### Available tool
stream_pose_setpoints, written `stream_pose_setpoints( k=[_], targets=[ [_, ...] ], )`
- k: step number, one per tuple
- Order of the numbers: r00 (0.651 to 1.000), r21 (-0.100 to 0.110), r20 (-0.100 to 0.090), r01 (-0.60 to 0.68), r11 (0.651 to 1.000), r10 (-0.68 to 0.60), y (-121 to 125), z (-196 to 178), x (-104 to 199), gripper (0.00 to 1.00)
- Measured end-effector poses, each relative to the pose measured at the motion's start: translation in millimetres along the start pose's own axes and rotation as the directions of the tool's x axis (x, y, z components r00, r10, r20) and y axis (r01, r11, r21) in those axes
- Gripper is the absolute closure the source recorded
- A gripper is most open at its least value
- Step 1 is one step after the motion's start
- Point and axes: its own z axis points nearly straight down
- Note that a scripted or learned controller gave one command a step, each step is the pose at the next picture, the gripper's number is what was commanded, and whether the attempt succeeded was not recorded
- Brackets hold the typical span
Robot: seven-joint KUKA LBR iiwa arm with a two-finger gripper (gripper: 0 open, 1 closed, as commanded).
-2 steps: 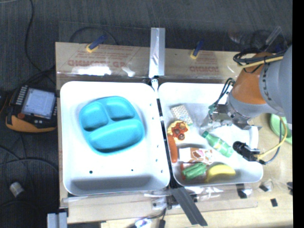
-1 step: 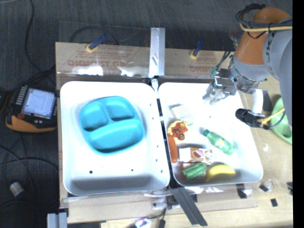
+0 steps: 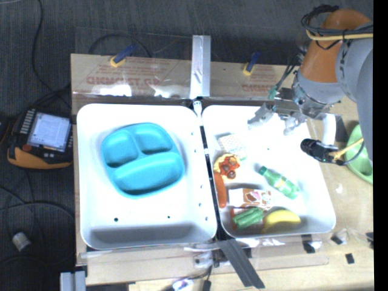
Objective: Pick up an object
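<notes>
We see the claw (image 3: 274,119) hanging over the far, roughly 12 o'clock part of the right bin (image 3: 315,180), its two pale fingers spread apart and nothing between them, so released and empty. The candidate objects all sit lower in that bin, toward 6 o'clock from the claw and well apart from it: a small white dotted packet (image 3: 231,143) nearest, a red-orange round item (image 3: 228,165) by the divider, an orange stick shape (image 3: 219,188) along the bin's 9 o'clock wall, a green bottle (image 3: 277,181) lying tilted mid-bin, a white printed pack (image 3: 256,196), a green veggie piece (image 3: 247,217) and a yellow banana (image 3: 280,218) at the near edge. The left bin (image 3: 91,180) holds a blue divided tray (image 3: 143,157). We judge the step as approach, pre-grasp: no object picked or contacted yet. Next move, in our view, calls for shifting toward 6 o'clock over one item, then descending. The bottle looks the easiest target, since it lies apart from the clutter; the claw should line up across its narrow body. The near-edge cluster is crowded, with items touching, so a pinch there could catch two things or slip. The surface (image 3: 85,65) carries both bins.
</notes>
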Motion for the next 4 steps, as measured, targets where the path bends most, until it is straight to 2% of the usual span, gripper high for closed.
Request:
stream_pose_setpoints(
  k=[1, 2, 3, 4],
  targets=[
    [0.996, 0.001, -0.003, 0.092, 0.996, -0.092, -34.6, 70.1, -43.2, 0.0],
    [0.982, -0.009, -0.008, -0.189, 0.982, 0.189, -57.5, 123.3, -56.4, 0.0],
    [0.982, -0.011, -0.009, -0.188, 0.982, 0.188, -56.6, 113.3, -55.9, 1.0],
    [0.982, -0.011, -0.009, -0.188, 0.982, 0.188, -56.7, 113.3, -56.0, 0.0]
  ],
)
